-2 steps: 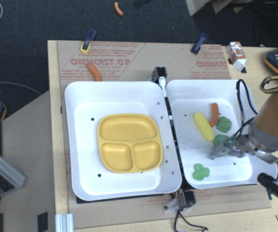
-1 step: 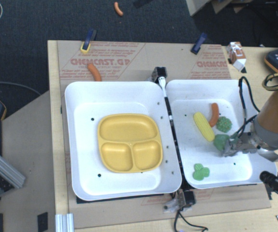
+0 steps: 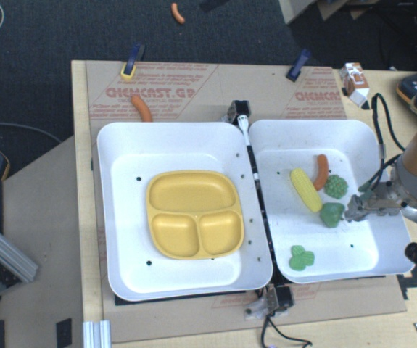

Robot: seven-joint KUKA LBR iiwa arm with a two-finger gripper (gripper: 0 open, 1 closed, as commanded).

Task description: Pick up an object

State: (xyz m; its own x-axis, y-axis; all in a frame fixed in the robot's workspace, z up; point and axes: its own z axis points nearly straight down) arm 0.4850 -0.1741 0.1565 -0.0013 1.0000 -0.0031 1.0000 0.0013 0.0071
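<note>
Right, two white bins side by side on the bench. Left bin [image 3: 114, 216] holds a yellow divided plate [image 3: 193, 213], three compartments, lying flat near the middle. Right bin [image 3: 353, 259] has the toy food: a yellow corn cob [image 3: 305, 189] lying at a slant, an orange-red sausage [image 3: 322, 171] just beside its upper end, a green broccoli floret [image 3: 336, 186] right of the corn, a second darker green piece [image 3: 331, 214] just below that, and a lighter green lumpy piece [image 3: 301, 258] well apart near the bin's front wall. Arm comes in from the right with the gripper [image 3: 353, 212] low in the right bin, its tip right at the darker green piece (touching or just beside, too small to say). Whether the tool is open, closed or gripping that piece cannot be told at this resolution. Outside the bins: an orange sausage [image 3: 142, 108] on the board behind the left bin, another orange one [image 3: 178, 12] on the dark floor further back.
</note>
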